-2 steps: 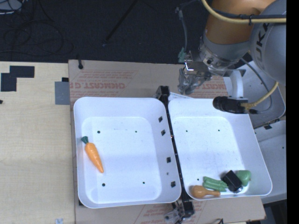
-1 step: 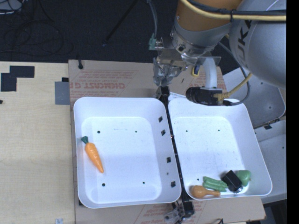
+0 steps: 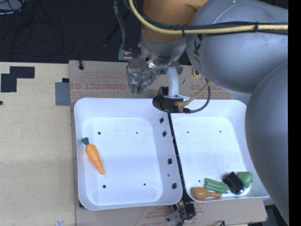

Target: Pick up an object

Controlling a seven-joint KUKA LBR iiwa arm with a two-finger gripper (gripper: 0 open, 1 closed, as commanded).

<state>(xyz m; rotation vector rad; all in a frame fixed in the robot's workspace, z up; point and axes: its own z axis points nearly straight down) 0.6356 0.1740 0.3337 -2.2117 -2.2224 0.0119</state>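
An orange toy carrot (image 3: 94,157) with a green top lies at the left side of the left bin (image 3: 120,108). In the near right corner of the right bin (image 3: 211,108) lie a green pod-shaped toy (image 3: 216,185), a black block (image 3: 233,182), a green piece (image 3: 245,177) and an orange-brown pear-shaped toy (image 3: 205,193). My gripper (image 3: 137,84) hangs above the far edge of the left bin, over the cardboard behind it, with nothing visible in it.
The big grey arm covers the upper right of the view. A black divider with clips (image 3: 172,140) runs between the two bins. Brown cardboard (image 3: 99,81) lies under the bins; a pale wooden bench (image 3: 33,145) spreads to the left.
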